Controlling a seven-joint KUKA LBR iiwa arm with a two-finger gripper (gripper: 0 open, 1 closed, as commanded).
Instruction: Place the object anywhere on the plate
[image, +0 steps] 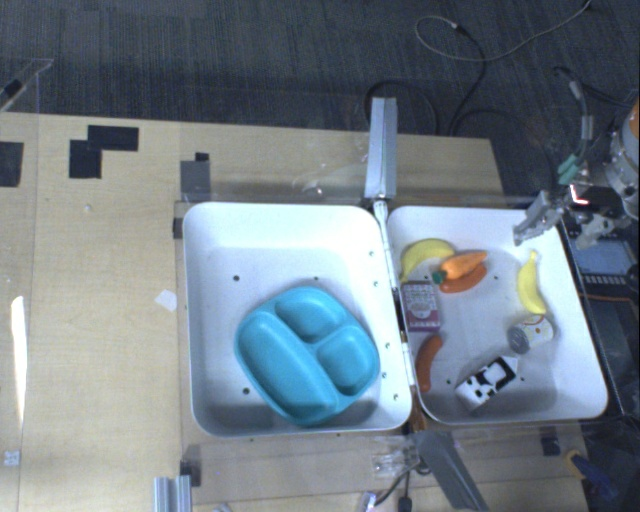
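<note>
A turquoise plate (307, 352) sits in a white bin (215, 300). Right of the plate: a yellow banana (529, 285), an orange carrot (463, 269), a black-and-white cow (487, 380), a reddish sausage (428, 360). The desk (90, 330) is pale wood.

My bench top (90, 330) is pale wood with black tape patches (100, 148) at its far left. Beyond the bench's far edge, dark grey carpet (220, 60) with a thin cable (500, 40) looped on it. Light is even, soft glare on the bench's left.
</note>
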